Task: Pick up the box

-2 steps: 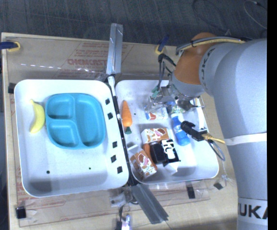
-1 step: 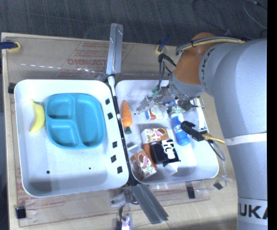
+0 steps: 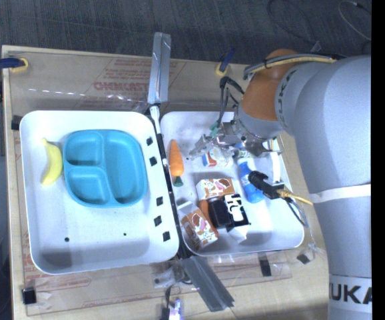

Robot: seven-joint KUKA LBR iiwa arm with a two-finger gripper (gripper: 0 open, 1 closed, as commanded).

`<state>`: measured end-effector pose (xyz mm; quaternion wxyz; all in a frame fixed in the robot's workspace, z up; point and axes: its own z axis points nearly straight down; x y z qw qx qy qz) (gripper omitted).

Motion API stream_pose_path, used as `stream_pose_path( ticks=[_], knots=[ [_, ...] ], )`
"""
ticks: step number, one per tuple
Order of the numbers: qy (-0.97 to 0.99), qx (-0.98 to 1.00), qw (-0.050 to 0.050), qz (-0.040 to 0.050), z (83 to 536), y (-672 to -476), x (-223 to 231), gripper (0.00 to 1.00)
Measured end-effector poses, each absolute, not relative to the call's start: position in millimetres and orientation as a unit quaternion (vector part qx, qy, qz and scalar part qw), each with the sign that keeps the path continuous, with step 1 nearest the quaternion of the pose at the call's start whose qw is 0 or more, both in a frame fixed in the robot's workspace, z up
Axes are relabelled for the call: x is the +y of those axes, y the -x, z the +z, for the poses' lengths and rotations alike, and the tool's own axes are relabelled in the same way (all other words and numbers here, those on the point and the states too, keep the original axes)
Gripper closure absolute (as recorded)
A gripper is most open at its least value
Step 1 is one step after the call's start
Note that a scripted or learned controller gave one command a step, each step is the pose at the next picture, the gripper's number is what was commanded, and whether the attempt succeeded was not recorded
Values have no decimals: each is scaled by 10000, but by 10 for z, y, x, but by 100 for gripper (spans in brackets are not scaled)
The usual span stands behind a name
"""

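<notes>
Over the right bin (image 3: 280,235) the gripper (image 3: 220,141) sits low at the back among clutter, and whether the jaws are open or closed I cannot tell, metal parts blur into a small white-red item there. Box (image 3: 214,189), printed carton with unreadable graphics, lies mid-bin beside a second carton (image 3: 199,228) and a black-white block (image 3: 231,211), blue bottle (image 3: 249,182) half hidden by cable, carrot (image 3: 176,160) at the divider. Left bin (image 3: 86,249) holds a glossy blue sectioned tray (image 3: 104,167) and banana (image 3: 51,161); "KUKA" is partly cut off on the arm (image 3: 332,172), faded red lettering on the tabletop (image 3: 79,79) illegible.
</notes>
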<state>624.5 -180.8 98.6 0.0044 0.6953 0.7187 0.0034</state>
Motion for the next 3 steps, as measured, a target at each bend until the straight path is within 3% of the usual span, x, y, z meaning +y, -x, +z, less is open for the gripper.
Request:
stream_pose_path(
  ticks=[1,2,3],
  knots=[
    [-6753,7375,72,23,986,-6156,-1719,0],
    [-6745,7383,59,7,1068,-6158,-1724,100],
    [-6743,7384,58,7,1068,-6158,-1723,0]
  ],
)
